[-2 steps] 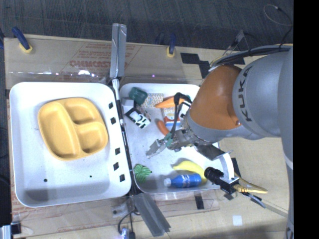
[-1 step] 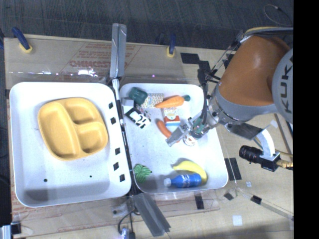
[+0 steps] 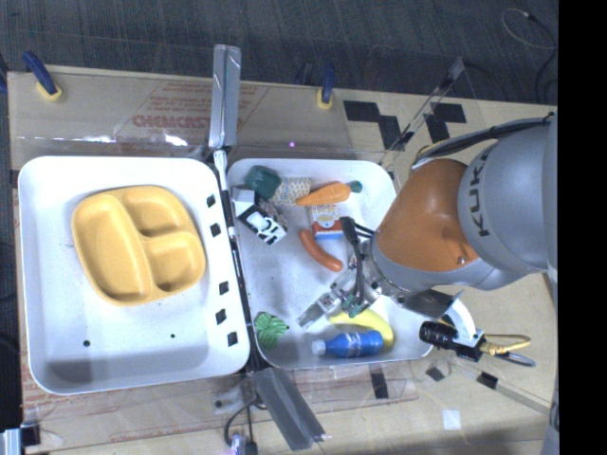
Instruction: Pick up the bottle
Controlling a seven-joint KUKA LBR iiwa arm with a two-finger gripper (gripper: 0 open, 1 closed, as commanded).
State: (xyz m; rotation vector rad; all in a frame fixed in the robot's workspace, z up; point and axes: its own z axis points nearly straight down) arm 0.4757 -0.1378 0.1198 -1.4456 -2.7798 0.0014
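Note:
The bottle (image 3: 351,345) is blue with a white cap and lies on its side along the front wall of the right bin (image 3: 285,287). Just behind it sits a yellow banana-shaped toy (image 3: 372,323). My gripper (image 3: 334,307) hangs low over the bin floor, just above and slightly left of the bottle and next to the yellow toy. Nothing shows in its grasp. The grey arm with its orange band (image 3: 427,226) covers the bin's right part.
The right bin also holds a carrot (image 3: 327,194), a red sausage (image 3: 321,250), a green leafy toy (image 3: 270,328), a dark green item (image 3: 264,180) and a black-and-white piece (image 3: 262,224). A yellow divided plate (image 3: 140,243) lies in the left bin.

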